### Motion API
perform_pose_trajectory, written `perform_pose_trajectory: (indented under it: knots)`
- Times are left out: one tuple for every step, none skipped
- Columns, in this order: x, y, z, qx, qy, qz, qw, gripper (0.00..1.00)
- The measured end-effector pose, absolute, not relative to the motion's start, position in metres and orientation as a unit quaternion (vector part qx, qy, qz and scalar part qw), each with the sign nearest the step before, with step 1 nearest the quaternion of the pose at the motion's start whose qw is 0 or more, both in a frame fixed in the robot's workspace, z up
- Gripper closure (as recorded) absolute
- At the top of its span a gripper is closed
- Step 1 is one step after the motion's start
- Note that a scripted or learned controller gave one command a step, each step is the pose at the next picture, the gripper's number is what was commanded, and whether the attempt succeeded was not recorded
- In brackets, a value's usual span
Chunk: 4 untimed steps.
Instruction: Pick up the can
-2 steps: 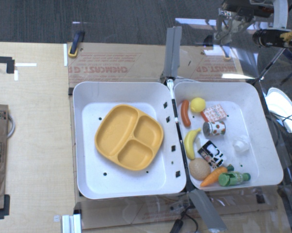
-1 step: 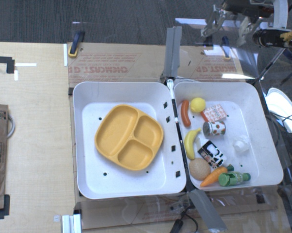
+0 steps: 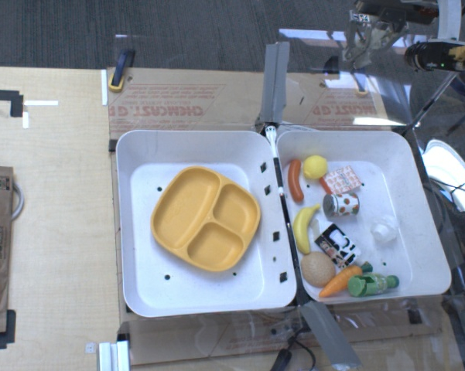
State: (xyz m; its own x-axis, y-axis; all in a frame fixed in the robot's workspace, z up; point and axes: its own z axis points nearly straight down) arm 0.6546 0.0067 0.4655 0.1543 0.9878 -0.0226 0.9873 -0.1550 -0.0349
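The can (image 3: 341,204) is lying on its side in the right bin (image 3: 418,207), near the middle. It is showing a red and white label, but the words on it are too small to read. A pink and white packet (image 3: 343,180) is sitting just beside the can at 12 o'clock, and a yellow lemon (image 3: 316,166) is sitting at 11 o'clock from it. A banana (image 3: 304,229) is lying at 8 o'clock from the can, next to a black and white box (image 3: 337,243) at 6 o'clock. A red sausage (image 3: 295,180) is lying at 10 o'clock from the can. A carrot (image 3: 340,281) and a green bottle (image 3: 373,284) are lying along the bin's near edge. The left bin (image 3: 131,230) is holding a yellow tray (image 3: 206,219) with three parts. Brown cardboard (image 3: 186,103) on the surface behind the bins is showing red writing that looks like "CHEMCAST GP", flipped backward. The gripper (image 3: 362,43) is hanging high at 12 o'clock from the can, well apart from it, and I cannot tell if its fingers are apart or together.
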Motion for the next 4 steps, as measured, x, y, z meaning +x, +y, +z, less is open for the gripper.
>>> perform_pose_trajectory:
  knots:
    - [0.6599,0.2117,0.4373,-0.869,-0.494,0.0041,0.000,1.00]
    - [0.6601,0.2112,0.4375,-0.870,-0.494,0.0041,0.000,0.00]
    - [0.6614,0.2114,0.4426,-0.869,-0.495,0.0078,0.000,1.00]
    - [0.6614,0.2111,0.4425,-0.869,-0.495,0.0080,0.000,0.00]
